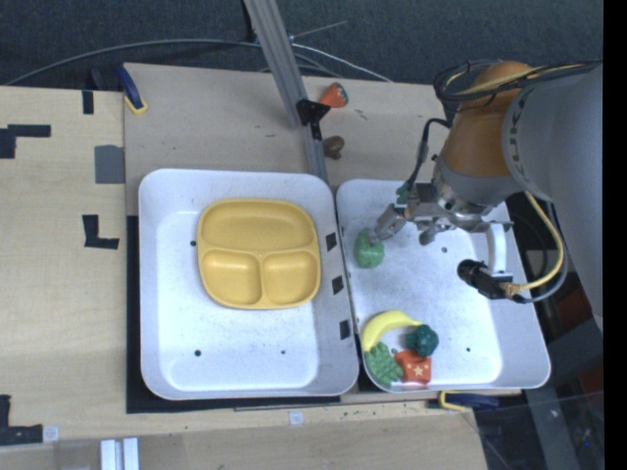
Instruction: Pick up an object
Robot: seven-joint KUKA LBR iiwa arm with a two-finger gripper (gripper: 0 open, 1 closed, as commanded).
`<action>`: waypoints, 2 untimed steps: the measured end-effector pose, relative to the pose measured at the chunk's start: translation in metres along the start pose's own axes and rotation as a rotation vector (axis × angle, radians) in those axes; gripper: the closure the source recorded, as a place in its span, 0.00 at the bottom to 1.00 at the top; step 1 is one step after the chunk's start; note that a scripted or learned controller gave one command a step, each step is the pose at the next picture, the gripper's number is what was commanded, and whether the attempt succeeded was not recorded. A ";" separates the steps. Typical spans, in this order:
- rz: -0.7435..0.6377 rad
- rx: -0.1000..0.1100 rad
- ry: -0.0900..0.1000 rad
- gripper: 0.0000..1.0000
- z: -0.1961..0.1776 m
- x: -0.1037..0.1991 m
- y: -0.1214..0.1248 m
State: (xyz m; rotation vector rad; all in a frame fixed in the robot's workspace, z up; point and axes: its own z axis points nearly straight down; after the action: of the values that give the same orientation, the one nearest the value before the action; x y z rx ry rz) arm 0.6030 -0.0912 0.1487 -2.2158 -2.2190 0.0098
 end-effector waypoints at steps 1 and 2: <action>0.000 -0.001 0.000 0.00 0.055 0.001 -0.002; -0.002 -0.005 0.001 1.00 0.041 0.002 0.000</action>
State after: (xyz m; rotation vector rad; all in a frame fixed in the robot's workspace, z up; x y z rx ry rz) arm 0.6024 -0.0895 0.1073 -2.2156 -2.2228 0.0029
